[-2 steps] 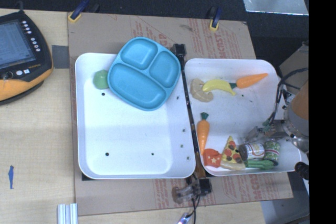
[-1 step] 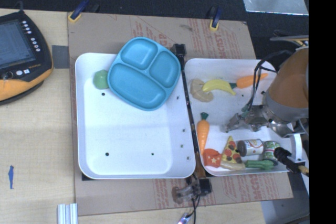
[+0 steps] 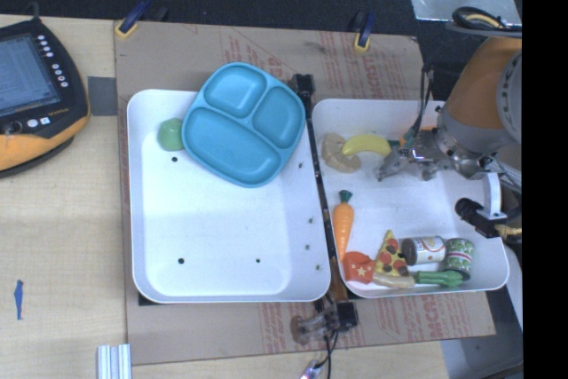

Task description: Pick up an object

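Arm: the grey arm with its orange band (image 3: pixel 484 75) reached in from the right, over the upper part of the right bin (image 3: pixel 497 275).
Gripper: the gripper (image 3: pixel 390 169) hung low just beside the banana, its metal tips pointing left. How far the tool stood open could not be told, and nothing was seen held in it.
Nearest candidate: a yellow toy banana (image 3: pixel 366 143) lay in the upper part of the right bin, touching a pale beige piece (image 3: pixel 335 153) on its left.
Other contents, right bin: a carrot (image 3: pixel 343 222) along the left wall; a red piece (image 3: pixel 357 265), a pizza slice (image 3: pixel 387 255), a small can (image 3: pixel 424 250), a patterned roll (image 3: pixel 459 253) and a green pod (image 3: pixel 439 279) crowded along the lower edge.
Left bin: a blue divided plate (image 3: pixel 244 124) rested tilted over the upper rim, with a green ball (image 3: pixel 170 134) just beside it.
Handling, judged: the banana looked light, stiff and smooth, likely hollow plastic; its curved skin could slip out sideways.
Hold point, judged: across the narrow middle of the curve, away from the tapered ends.
Risk, judged: the beige piece could be nudged or caught alongside.
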{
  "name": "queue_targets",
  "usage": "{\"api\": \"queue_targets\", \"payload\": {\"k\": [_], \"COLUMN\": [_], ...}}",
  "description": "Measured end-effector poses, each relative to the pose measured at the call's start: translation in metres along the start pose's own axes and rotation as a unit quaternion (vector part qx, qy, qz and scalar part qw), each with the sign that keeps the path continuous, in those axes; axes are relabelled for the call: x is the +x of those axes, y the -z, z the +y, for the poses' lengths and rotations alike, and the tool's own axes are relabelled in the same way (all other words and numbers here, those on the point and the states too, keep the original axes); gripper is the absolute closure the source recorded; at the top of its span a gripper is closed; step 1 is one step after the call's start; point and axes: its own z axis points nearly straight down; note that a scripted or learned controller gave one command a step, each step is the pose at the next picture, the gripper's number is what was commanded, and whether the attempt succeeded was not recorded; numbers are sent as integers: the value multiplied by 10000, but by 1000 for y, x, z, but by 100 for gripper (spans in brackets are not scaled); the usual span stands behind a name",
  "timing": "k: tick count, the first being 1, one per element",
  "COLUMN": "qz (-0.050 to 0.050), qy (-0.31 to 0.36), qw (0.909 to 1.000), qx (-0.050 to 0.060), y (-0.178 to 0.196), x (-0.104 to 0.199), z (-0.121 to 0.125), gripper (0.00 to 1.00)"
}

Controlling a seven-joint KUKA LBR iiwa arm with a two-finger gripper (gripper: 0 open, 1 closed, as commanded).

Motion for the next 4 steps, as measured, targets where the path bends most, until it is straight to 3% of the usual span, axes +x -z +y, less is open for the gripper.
{"api": "queue_targets", "payload": {"k": [1,2,3,4], "qz": [2,0,2,-4], "qy": [11,36,42,-1], "qw": [10000,10000,10000,10000], "qx": [12,20,24,-1], "y": [0,11,11,99], "x": [-19,-19,-19,-35], "z": [58,58,58,-34], "gripper": [0,100,0,0]}}
